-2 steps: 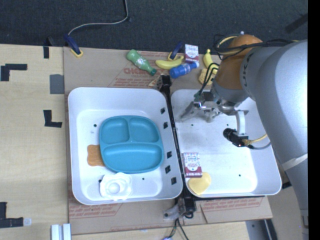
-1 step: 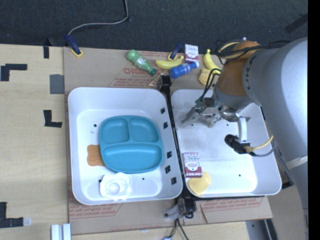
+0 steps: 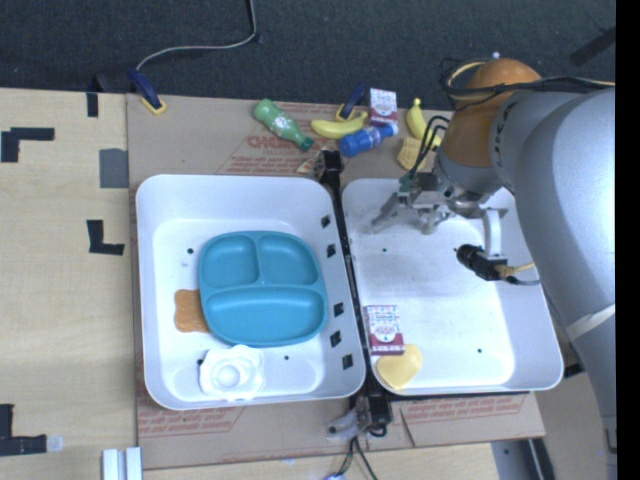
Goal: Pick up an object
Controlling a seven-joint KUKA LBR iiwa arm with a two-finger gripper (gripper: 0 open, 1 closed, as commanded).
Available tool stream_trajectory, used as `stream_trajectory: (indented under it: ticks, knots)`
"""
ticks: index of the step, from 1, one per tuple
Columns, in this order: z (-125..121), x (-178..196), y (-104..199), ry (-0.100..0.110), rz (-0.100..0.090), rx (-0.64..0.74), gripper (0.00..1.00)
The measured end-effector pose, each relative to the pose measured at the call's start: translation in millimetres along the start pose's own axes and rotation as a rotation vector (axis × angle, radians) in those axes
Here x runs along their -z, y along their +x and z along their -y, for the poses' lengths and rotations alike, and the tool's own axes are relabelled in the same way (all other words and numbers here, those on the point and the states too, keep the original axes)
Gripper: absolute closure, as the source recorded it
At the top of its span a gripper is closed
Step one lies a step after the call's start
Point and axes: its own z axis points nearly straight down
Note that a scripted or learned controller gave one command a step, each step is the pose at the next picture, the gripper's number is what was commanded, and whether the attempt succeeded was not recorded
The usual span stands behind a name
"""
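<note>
My gripper is low over the far left part of the right bin, fingers spread open with nothing between them. A small red and white carton lies at that bin's near left, with a yellow piece just in front of it. Both are well clear of the gripper, toward the near side. The left bin holds a blue divided plate, an orange slice tucked under its left edge, and a white fried-egg piece at the near side.
Behind the bins lie a green bottle, a banana, a blue bottle, a small carton and more yellow pieces. The arm's grey body covers the right bin's far right. A black divider separates the bins.
</note>
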Motion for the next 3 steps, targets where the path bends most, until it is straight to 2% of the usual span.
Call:
stream_trajectory:
  ticks: [1, 2, 3]
  knots:
    - [19.1, 0.1, 17.1, 0.002, 0.001, -0.001, 0.00]
    - [33.0, 0.4, 17.6, 0.000, 0.002, -0.001, 0.00]
    - [-4.9, -0.6, 18.9, 0.001, -0.001, -0.001, 0.00]
